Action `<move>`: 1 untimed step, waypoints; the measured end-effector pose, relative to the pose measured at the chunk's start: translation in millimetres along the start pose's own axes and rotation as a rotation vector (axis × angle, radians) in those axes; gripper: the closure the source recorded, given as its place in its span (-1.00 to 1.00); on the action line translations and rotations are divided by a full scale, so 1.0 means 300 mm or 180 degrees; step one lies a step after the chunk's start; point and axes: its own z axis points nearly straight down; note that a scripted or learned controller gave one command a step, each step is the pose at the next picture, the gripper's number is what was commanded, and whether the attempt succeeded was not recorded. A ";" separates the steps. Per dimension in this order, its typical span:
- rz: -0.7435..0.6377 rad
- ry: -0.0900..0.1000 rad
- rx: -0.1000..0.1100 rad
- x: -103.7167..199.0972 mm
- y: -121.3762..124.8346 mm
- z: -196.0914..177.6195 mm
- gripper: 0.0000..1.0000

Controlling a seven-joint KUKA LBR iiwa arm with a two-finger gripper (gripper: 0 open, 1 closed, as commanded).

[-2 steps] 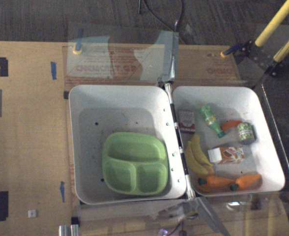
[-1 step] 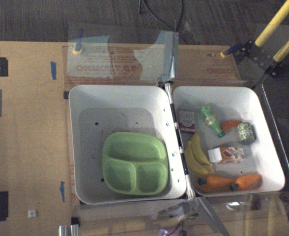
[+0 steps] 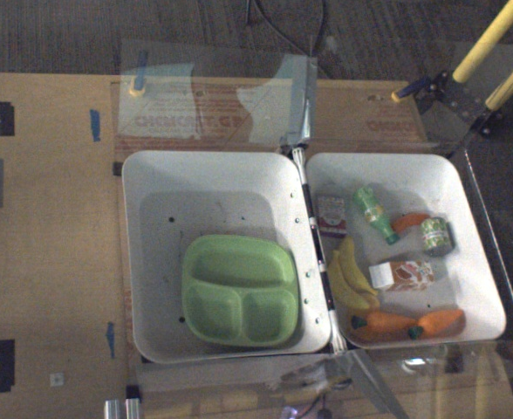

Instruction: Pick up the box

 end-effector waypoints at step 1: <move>-0.0014 -0.0006 -0.0017 0.008 0.003 -0.039 1.00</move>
